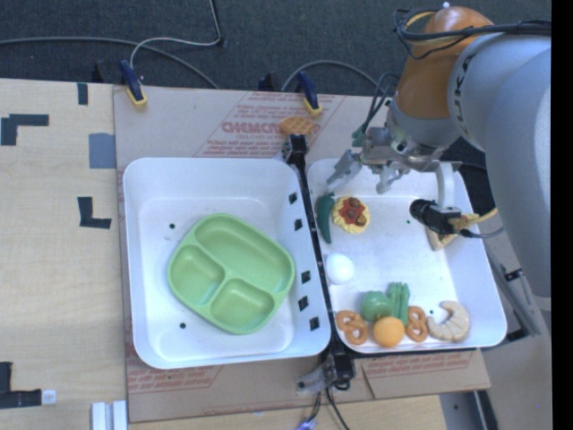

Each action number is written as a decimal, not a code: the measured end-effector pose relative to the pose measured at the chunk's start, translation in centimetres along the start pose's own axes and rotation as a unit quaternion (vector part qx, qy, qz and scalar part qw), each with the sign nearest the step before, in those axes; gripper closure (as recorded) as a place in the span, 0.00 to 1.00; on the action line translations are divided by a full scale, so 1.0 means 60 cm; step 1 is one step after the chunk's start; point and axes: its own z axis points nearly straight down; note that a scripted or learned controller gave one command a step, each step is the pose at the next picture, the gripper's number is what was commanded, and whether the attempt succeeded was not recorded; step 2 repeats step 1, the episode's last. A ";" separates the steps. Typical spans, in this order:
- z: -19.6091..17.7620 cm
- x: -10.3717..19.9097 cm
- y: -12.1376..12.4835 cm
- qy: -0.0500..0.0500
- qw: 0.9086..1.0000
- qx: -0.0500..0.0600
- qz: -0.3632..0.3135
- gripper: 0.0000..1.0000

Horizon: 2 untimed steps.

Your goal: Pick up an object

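Note:
My gripper [364,176] hangs over the far part of the right bin [466,267]. It is open, its two fingers spread apart with nothing between them. Just below it lies a small yellow tart with red topping [350,214]. A dark green vegetable [323,219] lies beside the tart against the bin's left wall. Further forward sit a white egg [339,268], a green leafy toy [387,300], an orange ball [389,331], two pretzels [352,326] [416,322] and a croissant [450,321].
The left bin [148,204] holds a green divided plate [231,273]. A waffle piece [298,125] lies on the cardboard behind the bins, near blue clamps [132,83]. The grey arm [501,106] fills the upper right.

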 end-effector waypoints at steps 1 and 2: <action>0.156 -0.059 0.052 0.001 1.000 -0.006 -0.001 0.00; 0.156 -0.059 0.052 0.001 1.000 -0.006 -0.001 0.00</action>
